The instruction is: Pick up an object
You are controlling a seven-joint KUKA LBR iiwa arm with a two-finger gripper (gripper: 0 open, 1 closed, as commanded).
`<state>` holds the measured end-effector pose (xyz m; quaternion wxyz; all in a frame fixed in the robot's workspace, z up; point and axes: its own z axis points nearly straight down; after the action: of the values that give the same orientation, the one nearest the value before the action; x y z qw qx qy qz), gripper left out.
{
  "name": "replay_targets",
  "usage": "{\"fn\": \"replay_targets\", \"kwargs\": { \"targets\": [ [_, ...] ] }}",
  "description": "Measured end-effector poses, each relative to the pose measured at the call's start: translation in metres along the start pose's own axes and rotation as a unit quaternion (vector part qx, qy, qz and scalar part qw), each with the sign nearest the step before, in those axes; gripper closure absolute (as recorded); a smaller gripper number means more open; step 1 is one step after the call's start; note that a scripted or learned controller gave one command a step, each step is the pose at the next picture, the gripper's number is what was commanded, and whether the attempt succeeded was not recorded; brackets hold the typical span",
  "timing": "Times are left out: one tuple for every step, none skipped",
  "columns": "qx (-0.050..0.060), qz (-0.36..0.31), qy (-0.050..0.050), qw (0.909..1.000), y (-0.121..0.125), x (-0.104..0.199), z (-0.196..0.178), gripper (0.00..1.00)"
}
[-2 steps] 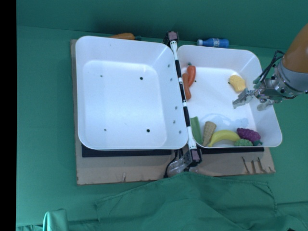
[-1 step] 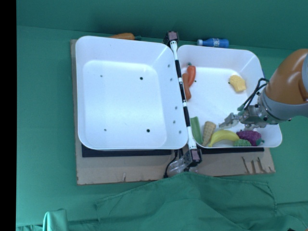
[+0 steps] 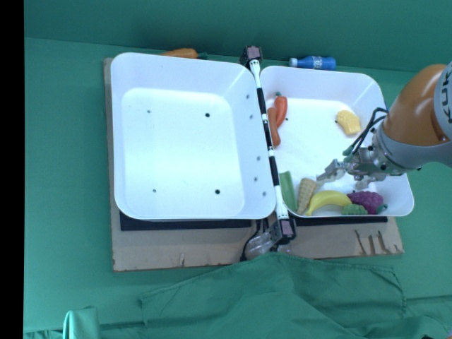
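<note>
A: From the overhead camera, we see the gripper (image 3: pixel 337 169) low inside the right bin (image 3: pixel 318 83). Its fingers look parted with nothing between them.

B: Agreed. We take the banana (image 3: pixel 327 201) as the nearest target; it lies just below the gripper, against the near wall of that bin.

A: We judge it to be light, stiff plastic, smooth and curved, so it could slip. We'd grip across its middle, where it is narrowest.

B: Around the banana: a corn cob (image 3: pixel 306 192) and a green piece (image 3: pixel 287 189) to its left, purple grapes (image 3: pixel 366 200) to its right. Farther up from it lie two carrots (image 3: pixel 277 117) and another yellow piece (image 3: pixel 348 121).

A: Left of the banana's bin, the left bin (image 3: pixel 131 76) shows us only dark dots on its floor.
</note>
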<state>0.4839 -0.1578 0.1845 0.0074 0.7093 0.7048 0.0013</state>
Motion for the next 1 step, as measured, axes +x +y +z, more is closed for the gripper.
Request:
{"fn": "replay_targets", "kwargs": {
  "targets": [
    [-0.003,-0.001,0.003,1.0,-0.0121,-0.0305,-0.0003,0.0]
  ]
}}
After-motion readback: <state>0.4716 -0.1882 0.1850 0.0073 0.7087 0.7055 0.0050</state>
